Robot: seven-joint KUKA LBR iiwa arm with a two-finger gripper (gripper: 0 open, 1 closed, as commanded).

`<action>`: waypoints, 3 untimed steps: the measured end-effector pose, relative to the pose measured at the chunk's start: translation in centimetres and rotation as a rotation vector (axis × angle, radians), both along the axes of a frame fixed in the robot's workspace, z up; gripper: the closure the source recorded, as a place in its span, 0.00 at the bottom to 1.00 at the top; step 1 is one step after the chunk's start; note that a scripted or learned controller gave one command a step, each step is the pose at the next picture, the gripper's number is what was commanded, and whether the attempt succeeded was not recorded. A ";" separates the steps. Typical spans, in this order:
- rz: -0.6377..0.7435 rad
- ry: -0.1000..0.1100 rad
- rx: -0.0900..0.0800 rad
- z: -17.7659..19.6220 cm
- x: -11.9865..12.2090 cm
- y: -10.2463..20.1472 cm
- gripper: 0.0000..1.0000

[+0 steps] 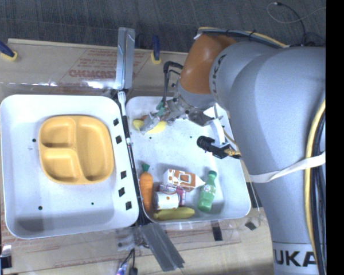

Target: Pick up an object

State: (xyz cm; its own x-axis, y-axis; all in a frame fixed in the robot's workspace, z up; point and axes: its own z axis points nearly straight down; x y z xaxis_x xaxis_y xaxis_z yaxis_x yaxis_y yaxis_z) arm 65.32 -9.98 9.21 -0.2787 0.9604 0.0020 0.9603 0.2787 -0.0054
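Gripper (155, 119) low in right bin (186, 139), over yellow object (152, 126); jaw state indiscernible.

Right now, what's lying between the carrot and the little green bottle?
In the camera view, between the carrot and green bottle lie a small carton, a white can, and a banana just below.

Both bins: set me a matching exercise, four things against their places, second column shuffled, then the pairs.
Things:
1. yellow divided plate
2. carrot
3. green bottle
4. gripper

Places:
A. near right corner of the right bin
B. far left of the right bin, by a small yellow item
C. left bin
D. along the right bin's left wall

Pairs: 1-C, 2-D, 3-A, 4-B
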 end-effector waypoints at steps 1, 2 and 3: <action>0.153 0.009 0.000 -0.2 0.0 0.3 0.00; 0.158 0.009 0.000 0.9 0.1 0.4 1.00; 0.131 -0.007 0.000 12.5 -0.8 2.4 1.00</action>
State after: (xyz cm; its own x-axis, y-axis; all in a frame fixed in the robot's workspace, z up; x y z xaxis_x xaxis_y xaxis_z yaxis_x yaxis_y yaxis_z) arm 64.56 -7.59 21.72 -0.4022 0.9155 -0.0001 0.9155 0.4022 0.0012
